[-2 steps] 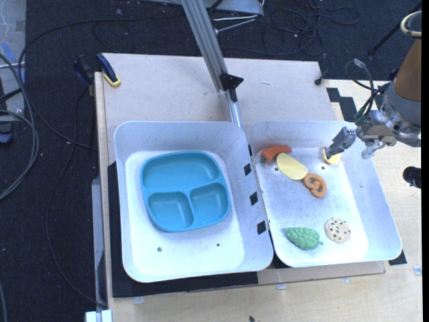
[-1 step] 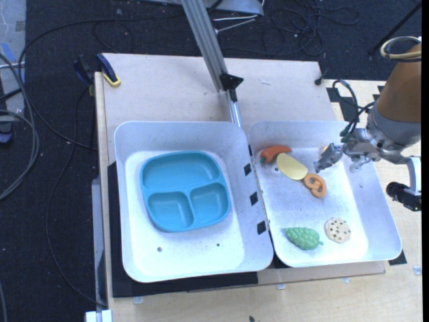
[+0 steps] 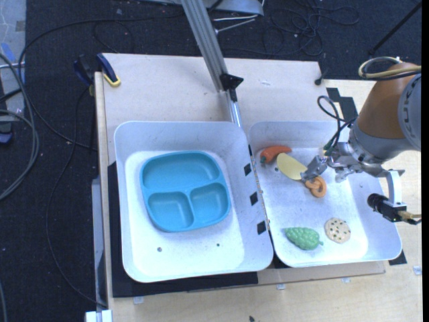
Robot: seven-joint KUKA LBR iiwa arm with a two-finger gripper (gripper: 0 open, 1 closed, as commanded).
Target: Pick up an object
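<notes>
My gripper hangs low over the right bin, reaching in from the right. It is directly over the near end of a yellow banana-shaped piece and touches or nearly touches a small orange ring-shaped piece just below it. An orange-red piece lies at the far left of this bin. Toward the front lie a green leafy lump and a round cookie. Nothing is visibly lifted off the bin floor.
The left bin holds a blue divided tray. A slanted metal pole runs down to the bins' far edge. The arm's grey body and cables cover the right bin's far right corner.
</notes>
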